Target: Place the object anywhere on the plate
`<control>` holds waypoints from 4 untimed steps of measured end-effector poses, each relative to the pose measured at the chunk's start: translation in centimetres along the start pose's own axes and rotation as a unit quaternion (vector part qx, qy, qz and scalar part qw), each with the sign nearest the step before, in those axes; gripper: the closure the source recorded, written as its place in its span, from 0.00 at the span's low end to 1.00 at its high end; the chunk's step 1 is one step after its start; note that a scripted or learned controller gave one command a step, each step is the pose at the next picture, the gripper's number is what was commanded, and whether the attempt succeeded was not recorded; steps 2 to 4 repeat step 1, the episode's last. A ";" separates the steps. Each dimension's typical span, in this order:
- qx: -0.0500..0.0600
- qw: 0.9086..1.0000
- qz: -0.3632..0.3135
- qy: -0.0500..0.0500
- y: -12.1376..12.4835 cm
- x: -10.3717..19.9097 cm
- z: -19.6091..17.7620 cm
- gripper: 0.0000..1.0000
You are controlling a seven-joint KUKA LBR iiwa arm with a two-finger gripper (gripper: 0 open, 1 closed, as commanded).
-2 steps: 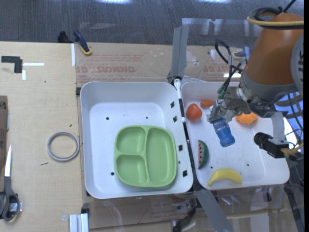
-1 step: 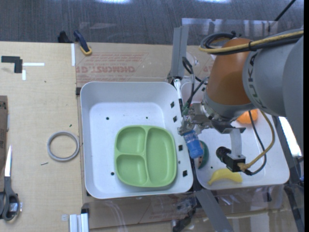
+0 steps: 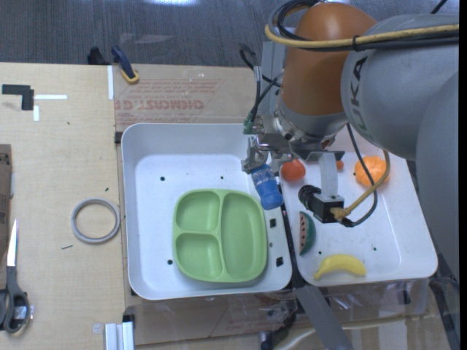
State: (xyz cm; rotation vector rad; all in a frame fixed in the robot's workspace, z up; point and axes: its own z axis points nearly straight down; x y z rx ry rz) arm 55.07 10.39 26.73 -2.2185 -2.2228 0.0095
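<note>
Pale wood bench on the far left, with a roll of tape (image 3: 95,219) lying flat, well apart from the green plate (image 3: 220,235) and off to its left, plus scissors (image 3: 13,297) at the very edge. The plate itself is a three-compartment one sitting in the left bin (image 3: 142,195), toward the bin's right side. Just above the plate's upper right corner, the gripper (image 3: 261,168) is clamped on a blue bottle (image 3: 267,189), which hangs tilted right at the plate's rim. Right of the plate, in the right bin (image 3: 408,239): a red tomato (image 3: 293,170), a watermelon slice (image 3: 305,233), a banana (image 3: 340,267) and an orange fruit (image 3: 371,170) farthest out.
</note>
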 end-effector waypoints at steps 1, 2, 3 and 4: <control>0.000 1.000 0.000 0.000 0.0 0.0 0.0 0.00; 0.000 1.000 0.000 0.000 0.0 0.0 0.0 0.00; 0.000 1.000 0.000 0.000 0.0 0.0 0.0 0.00; 0.000 1.000 0.000 0.000 0.0 0.0 0.0 0.00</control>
